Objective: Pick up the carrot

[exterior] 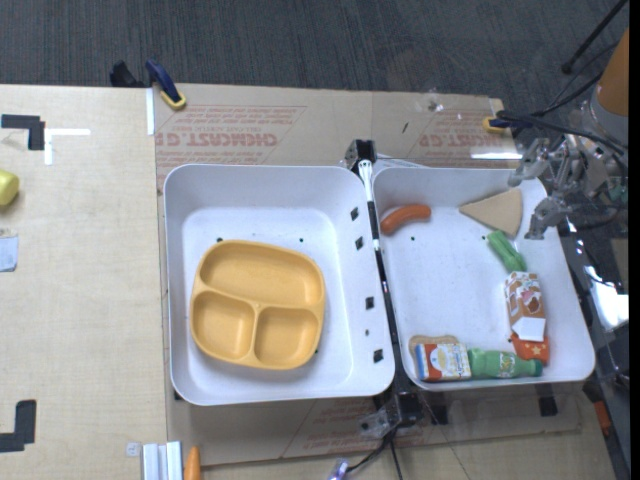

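Left of the tool (545, 193) lies the carrot (405, 216), well apart.

The pale wooden worktop (80, 298) is carrying a flat brown cardboard sheet (300, 128), and two shallow white plastic bins are sitting on it side by side, the left bin (180, 298) touching the right bin (570, 298). A small yellow-green round object (6, 188) is lying at the worktop's left edge. Black tape marks (25, 128) are showing near the back left.
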Available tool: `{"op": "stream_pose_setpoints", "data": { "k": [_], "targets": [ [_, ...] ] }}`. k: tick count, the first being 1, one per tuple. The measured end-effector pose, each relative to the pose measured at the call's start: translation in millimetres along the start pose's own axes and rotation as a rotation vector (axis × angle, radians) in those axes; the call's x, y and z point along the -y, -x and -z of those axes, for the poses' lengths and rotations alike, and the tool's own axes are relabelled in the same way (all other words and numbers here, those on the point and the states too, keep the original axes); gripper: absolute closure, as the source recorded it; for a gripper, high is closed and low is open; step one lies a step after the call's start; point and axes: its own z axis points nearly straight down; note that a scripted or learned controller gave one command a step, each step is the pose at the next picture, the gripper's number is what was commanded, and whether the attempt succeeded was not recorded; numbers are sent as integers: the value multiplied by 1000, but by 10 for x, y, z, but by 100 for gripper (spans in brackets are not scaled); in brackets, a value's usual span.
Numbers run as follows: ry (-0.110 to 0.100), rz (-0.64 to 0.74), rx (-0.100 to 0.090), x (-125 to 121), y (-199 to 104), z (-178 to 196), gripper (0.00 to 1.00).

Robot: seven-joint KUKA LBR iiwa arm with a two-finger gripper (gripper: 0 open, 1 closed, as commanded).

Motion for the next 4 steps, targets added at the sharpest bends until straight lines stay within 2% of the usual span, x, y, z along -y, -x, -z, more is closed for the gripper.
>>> {"op": "stream_pose_setpoints", "data": {
  "k": [1,2,3,4],
  "targets": [
    [1,8,0,-889,-323,-128,0],
    [-1,272,3,-1093,-1087,-1121,0],
    [2,354,4,-2305,-1277,-178,0],
    [1,152,0,-2830,-1249,-187,0]
  ]
}}
